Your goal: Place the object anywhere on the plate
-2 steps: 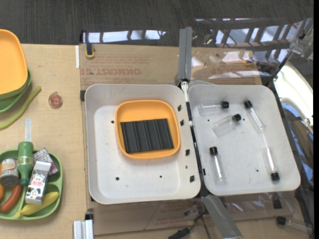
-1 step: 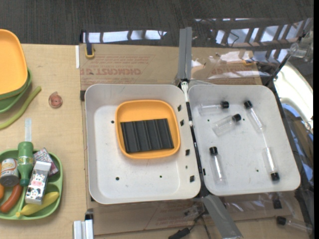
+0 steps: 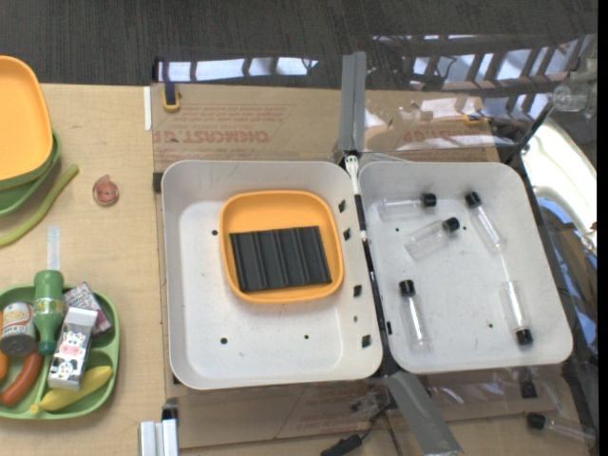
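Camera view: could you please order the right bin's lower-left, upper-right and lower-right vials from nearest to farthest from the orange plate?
1. Lower-left vial, on the left towards the front.
2. Upper-right vial, right of centre, at the back.
3. Lower-right vial, far right, at the front.

- plate (image 3: pixel 282 218): orange, with dark grey ribbed insert (image 3: pixel 281 258)
- two bins (image 3: pixel 190 255): white
- tubes (image 3: pixel 414 314): clear, black caps
- bench (image 3: pixel 104 245): tan
- side tray (image 3: pixel 95 388): green
- far-left dish (image 3: pixel 19 122): orange
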Controlling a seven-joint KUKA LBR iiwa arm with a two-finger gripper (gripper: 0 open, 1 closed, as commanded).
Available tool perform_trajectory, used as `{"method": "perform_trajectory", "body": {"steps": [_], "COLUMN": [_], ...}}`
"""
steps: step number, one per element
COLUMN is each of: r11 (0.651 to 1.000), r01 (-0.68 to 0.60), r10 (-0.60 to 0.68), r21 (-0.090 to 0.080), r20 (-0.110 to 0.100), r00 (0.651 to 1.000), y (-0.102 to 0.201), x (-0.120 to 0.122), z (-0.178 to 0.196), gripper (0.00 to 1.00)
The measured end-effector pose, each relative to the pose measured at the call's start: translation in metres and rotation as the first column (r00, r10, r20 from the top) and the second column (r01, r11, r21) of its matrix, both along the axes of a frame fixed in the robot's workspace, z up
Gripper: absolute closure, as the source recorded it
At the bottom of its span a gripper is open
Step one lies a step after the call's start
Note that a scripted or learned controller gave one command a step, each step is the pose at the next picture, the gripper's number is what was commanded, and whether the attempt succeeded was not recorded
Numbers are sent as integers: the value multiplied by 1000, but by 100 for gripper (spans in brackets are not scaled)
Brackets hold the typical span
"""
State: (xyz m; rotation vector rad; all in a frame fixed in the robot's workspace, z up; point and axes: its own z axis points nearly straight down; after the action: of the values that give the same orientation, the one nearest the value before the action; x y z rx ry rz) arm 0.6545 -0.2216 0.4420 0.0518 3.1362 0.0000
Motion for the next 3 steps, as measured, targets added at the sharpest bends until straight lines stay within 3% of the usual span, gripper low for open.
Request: {"method": "perform_trajectory", "body": {"steps": [1, 2, 3], "r11": [968, 829, 609], "r01": [-251, -560, -793], "r10": [251, 560, 793], "r21": [-1, -2, -3], "r20": [0, 0, 1], "r00": [968, 829, 609], "y": [0, 0, 0], "x": [0, 6, 6], "z": [0, 0, 0], "gripper": [100, 100, 100]}}
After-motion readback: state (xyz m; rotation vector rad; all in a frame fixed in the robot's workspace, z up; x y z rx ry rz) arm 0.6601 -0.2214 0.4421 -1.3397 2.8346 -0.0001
